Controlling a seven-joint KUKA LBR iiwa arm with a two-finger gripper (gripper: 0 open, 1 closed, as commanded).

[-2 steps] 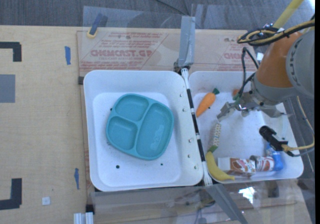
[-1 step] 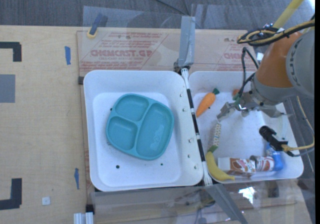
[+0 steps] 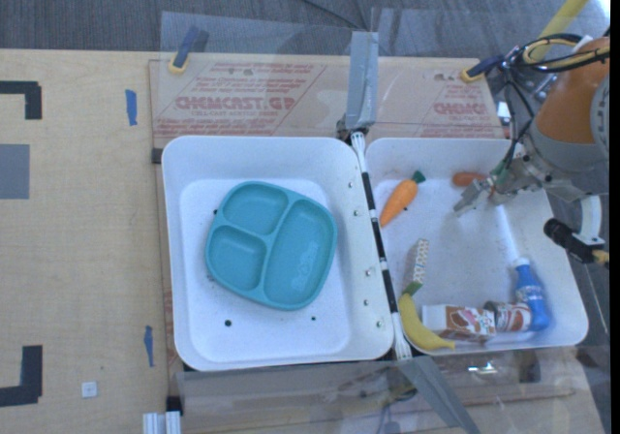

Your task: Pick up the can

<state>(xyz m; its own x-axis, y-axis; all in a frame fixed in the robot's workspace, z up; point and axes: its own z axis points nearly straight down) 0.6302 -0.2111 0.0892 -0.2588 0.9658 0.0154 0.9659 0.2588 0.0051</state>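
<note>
The can (image 3: 473,321) lies on its side along the front wall of the right bin (image 3: 572,330). It has a brown, white and red label. Its left end touches a banana (image 3: 419,324) and its right end touches a blue and white bottle (image 3: 526,289). My gripper (image 3: 471,199) hangs over the back half of the same bin, well behind the can. It is open, its fingers point left, and nothing is between them.
A toy carrot (image 3: 398,201) lies at the back left of the right bin. A small orange piece (image 3: 469,177) sits just behind the gripper, and a patterned strip (image 3: 418,256) lies mid-left. The left bin (image 3: 184,325) holds a teal divided plate (image 3: 271,244).
</note>
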